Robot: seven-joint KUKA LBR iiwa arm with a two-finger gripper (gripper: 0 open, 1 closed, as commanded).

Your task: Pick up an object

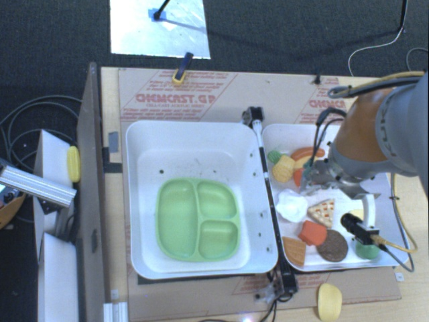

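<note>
My arm [385, 129] reaches in from the right edge of the frame, grey with the orange band, and bends down over the right bin [271, 134]. My fingers [314, 178] sit low in the middle of that bin, dark against the white floor; from this slant I cannot tell whether they are spread or pressed together, and I see nothing between them.

The things to pick from lie around me in that right bin. Up and to the left of my fingers are a small green piece [274, 157] and a yellow piece [284, 168], with an orange-red piece [307, 153] just beside them, partly under my wrist. Just below my fingers lies a white crumpled lump [291, 206], and to its right a wedge like a pizza slice [322, 212]. Lower still are a red-orange block [313, 233], a brown round disc [332, 246], a tan flat piece [295, 250] at the bin's bottom rim, and a green piece [366, 250] at the lower right.

The left bin [144, 153] holds a light green divided tray [198, 219]. Both bins rest on the surface [201, 92], and a yellow object [329, 300] lies on it below the right bin.
</note>
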